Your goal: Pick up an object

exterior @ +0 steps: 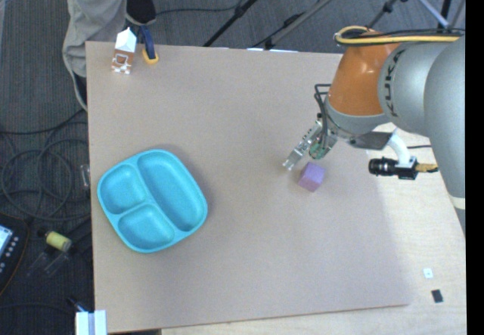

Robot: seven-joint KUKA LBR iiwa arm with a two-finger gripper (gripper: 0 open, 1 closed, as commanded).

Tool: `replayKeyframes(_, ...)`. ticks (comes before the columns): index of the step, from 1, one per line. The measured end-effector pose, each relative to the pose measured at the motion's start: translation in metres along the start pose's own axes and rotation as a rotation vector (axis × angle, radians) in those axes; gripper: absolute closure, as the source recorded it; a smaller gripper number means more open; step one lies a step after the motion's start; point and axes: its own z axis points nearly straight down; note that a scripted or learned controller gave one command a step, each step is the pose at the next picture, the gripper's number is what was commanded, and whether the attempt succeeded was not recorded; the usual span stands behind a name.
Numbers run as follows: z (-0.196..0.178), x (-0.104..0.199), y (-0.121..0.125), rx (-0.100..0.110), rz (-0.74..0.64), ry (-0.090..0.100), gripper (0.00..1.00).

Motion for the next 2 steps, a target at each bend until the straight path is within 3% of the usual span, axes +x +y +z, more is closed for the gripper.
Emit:
replayKeyframes(1, 0.002, -0.016, 0.016, 0.005, 0.032, 0.004, 1.00)
replayKeyframes(2, -0.090, 0.001, 0.025, 0.004, -0.285, 0.002, 1.00)
